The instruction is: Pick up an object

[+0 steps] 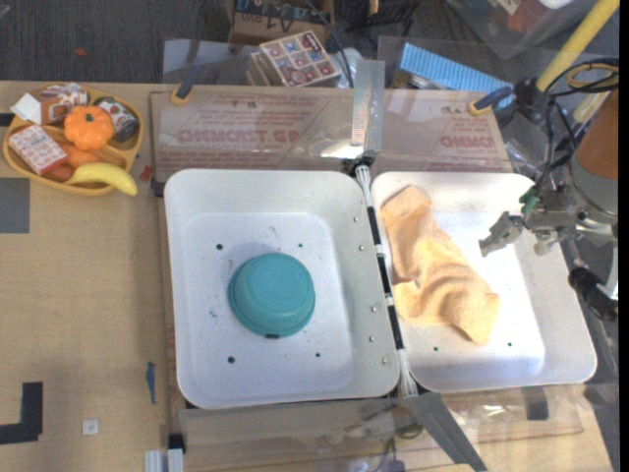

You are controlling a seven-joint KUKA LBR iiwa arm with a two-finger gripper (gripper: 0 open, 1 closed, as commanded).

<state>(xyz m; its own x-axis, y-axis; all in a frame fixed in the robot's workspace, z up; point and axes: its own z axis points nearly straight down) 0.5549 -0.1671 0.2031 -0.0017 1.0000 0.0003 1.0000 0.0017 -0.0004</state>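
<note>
**Tool above right bin, nothing gripped**

Tool [519, 232] sits over the right bin [565, 362], upper-right part, reaching in from the right edge. 2 fingers visible and spread wide; left finger [499, 234] angles down toward the bin floor, other one [543, 244] sits right of it. Nothing between them. Can't tell height above the bin floor.

Cloth [437, 268], tan/peach, crumpled, lies in the left half of the right bin, running from the top-left corner down toward the middle. Near the tool, just left of it, not touching as far as visible.

Left bin [197, 214] holds 1 teal bowl [272, 294], upside down, roughly centred, slightly toward the lower side. Well apart from the tool.

Counter [79, 303] left of the bins carries a yellow tray [20, 155] at the top-left with toy food: orange pumpkin [88, 126], banana [105, 175], a few small boxes. Clutter and cables behind the bins.
</note>
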